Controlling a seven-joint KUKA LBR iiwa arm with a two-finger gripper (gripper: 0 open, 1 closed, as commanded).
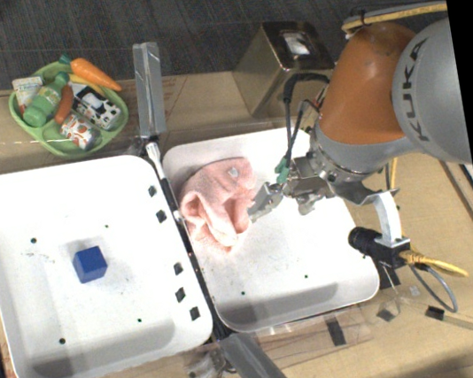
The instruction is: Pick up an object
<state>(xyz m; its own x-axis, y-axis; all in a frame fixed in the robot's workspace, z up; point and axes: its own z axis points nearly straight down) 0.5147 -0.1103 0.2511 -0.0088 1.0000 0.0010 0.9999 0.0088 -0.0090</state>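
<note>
- The arm's grey body and orange band (pixel 371 80) cover the right bin's far right corner and part of its right edge, and the arm is cut off at the picture's right side.
- The gripper (pixel 261 204) reaches over the right bin (pixel 282 297) toward its left half; its metal tip lies at the right edge of the pink cloth (pixel 216 200). Whether the jaws stand wide or narrow, I cannot tell: they are small, seen from above, and blur into the cloth's edge.
- Whether the tip touches the cloth or hangs just above it is also hard to make out.
- The pink cloth sits in the right bin's far left part, close to the wall between the two bins. It is crumpled and soft, pale salmon, with folds and a lumpy outline; a small pale mark shows near its far edge.
- A blue cube (pixel 90 263) lies in the left bin (pixel 30 353), about the middle, well apart from the cloth.
- A green bowl (pixel 39 136) of toy food, a carrot among it, stands on the bench (pixel 467 280) beyond the left bin's far edge.
</note>
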